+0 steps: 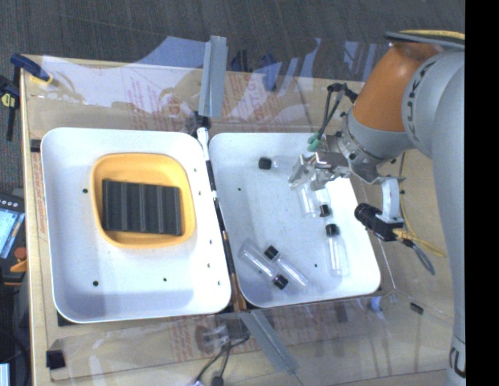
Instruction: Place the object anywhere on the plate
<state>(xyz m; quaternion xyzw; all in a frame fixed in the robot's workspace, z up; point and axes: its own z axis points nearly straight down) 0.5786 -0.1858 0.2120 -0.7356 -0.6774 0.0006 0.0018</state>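
Observation:
Several clear vials with black caps lie in the right bin [361, 272]. One vial [311, 199] lies just below my gripper [312, 172], which hovers low over the bin's upper right part. Another vial [336, 250] lies near the right wall, and two more vials [265, 264] lie crossed near the front. A loose black cap [265, 164] sits to the left of the gripper. The yellow plate [141, 166], with a dark ribbed insert [142, 207] on it, rests in the left bin [64, 280]. Whether the vial under the gripper is touched by it is not visible.
The grey arm with its orange band [386, 95] reaches in from the right, over the right bin's far corner. A black cable and connector [378, 219] hang beside the bin's right wall. A raised divider [210, 191] separates the two bins.

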